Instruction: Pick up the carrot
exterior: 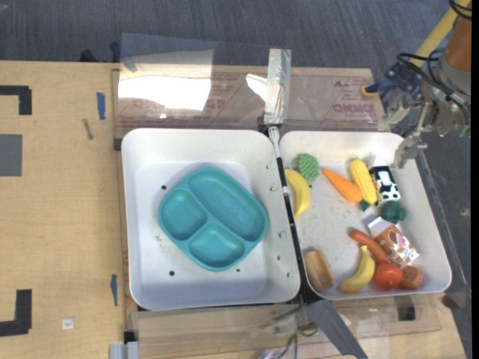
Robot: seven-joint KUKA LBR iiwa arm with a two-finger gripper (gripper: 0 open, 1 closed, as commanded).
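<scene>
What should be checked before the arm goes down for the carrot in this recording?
1. Carrot in view in the right bin: ok.
2. Carrot's top uncovered: ok, nothing lies on it.
3. Room around the carrot: not ok, the corn cob lies close along its right side and the green vegetable sits by its left tip.
4. Claw above the carrot: not ok, it hangs near the bin's upper right corner, well to the carrot's right.
5. Claw free of any object: ok, nothing shows between its fingers.
6. Finger opening: cannot tell.
</scene>
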